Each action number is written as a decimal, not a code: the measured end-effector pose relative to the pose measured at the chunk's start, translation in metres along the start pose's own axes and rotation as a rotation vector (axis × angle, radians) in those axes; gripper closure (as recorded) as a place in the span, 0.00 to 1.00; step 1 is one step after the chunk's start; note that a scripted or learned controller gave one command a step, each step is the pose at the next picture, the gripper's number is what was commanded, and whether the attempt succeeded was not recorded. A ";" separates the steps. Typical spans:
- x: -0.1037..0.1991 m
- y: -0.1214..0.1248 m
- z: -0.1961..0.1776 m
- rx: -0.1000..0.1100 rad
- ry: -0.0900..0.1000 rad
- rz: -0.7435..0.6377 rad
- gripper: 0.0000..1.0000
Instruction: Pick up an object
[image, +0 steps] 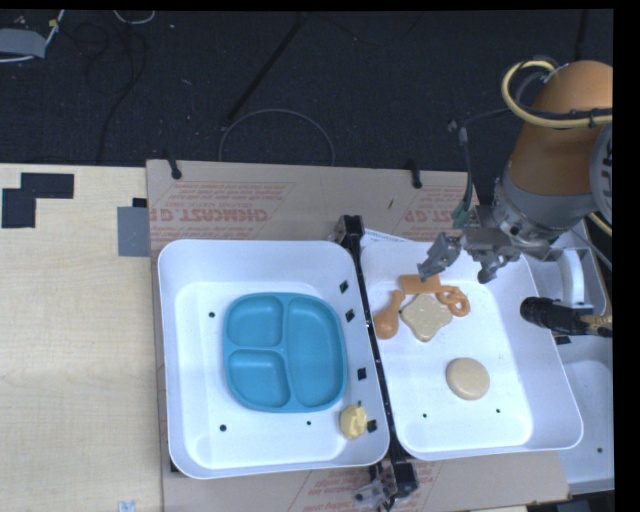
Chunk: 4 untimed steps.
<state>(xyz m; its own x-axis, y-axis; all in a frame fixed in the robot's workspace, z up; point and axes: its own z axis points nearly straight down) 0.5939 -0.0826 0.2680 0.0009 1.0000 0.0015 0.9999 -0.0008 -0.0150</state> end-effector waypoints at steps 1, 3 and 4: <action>0.000 0.002 -0.006 -0.011 -0.001 -0.001 0.00; -0.004 0.006 0.117 -0.007 -0.001 0.000 0.00; 0.000 0.000 0.164 -0.021 0.006 -0.001 0.00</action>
<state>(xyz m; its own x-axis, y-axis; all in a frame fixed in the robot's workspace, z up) 0.5914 -0.0826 0.1043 -0.0005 1.0000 0.0071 1.0000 0.0004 0.0060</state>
